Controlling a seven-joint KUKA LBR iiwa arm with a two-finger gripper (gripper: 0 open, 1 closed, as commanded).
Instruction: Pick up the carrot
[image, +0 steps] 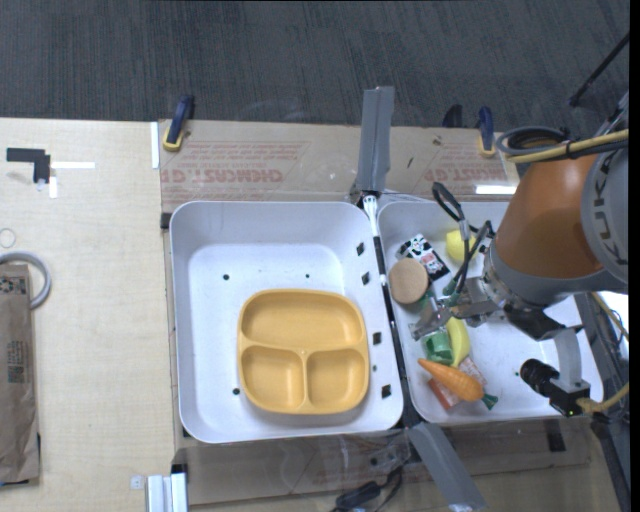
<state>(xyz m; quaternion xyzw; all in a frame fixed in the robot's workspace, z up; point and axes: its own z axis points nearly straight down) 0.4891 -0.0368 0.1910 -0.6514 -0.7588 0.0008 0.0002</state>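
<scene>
Two white bins (190, 300), one yellow divided tray (303, 351), one carrot (452, 378), and two blue clamps (180, 120).

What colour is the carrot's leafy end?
Green. The carrot is orange with a small green top at its right end, seen in the camera view, in the right bin.

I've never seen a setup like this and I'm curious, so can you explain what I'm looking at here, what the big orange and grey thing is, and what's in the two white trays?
This is one photo from a camera fixed above a workbench, looking down at a slant. The big orange and grey thing is a robot arm reaching in from the right. Its claw hangs low over the right bin; I can't tell whether it is open or shut, and nothing is visibly held. That bin holds small toys: an orange carrot near the front, a yellow piece, a round tan piece and a green piece. The left bin holds a yellow divided plate. The arm's job is to pick up the carrot.
</scene>
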